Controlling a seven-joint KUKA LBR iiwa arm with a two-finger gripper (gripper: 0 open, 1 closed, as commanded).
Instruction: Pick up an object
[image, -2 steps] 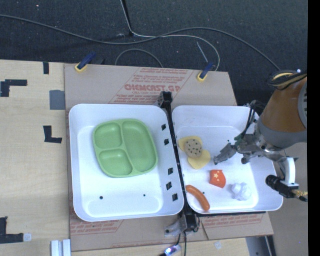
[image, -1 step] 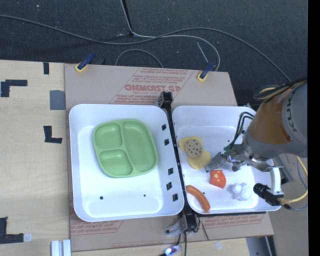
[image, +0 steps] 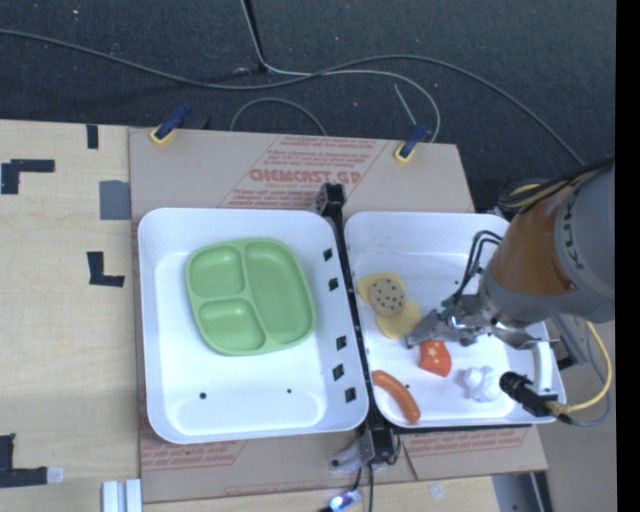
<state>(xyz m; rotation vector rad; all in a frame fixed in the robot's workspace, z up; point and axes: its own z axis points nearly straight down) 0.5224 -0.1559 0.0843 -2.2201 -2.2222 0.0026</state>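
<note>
My gripper (image: 440, 328) hangs low in the right bin (image: 420, 232), reaching in from the right on the grey arm with its orange band. Just below its tip lies a small red toy piece with a green top (image: 435, 358). Left of the tip, a yellow cheese-like slice with holes (image: 390, 300) rests on the bin floor, close to the gripper. An orange sausage-shaped piece (image: 397, 396) sits near the bin's front wall. A white crumpled piece (image: 478, 381) lies to the right of the red one. Nothing is seen lifted off the floor.
The left bin (image: 165, 330) holds a green divided plate (image: 250, 296) in its upper half. A black divider with clips (image: 345, 320) runs between the bins. Cables cross the dark floor behind, and a black and yellow cable fitting (image: 530, 393) sits at the right bin's front right corner.
</note>
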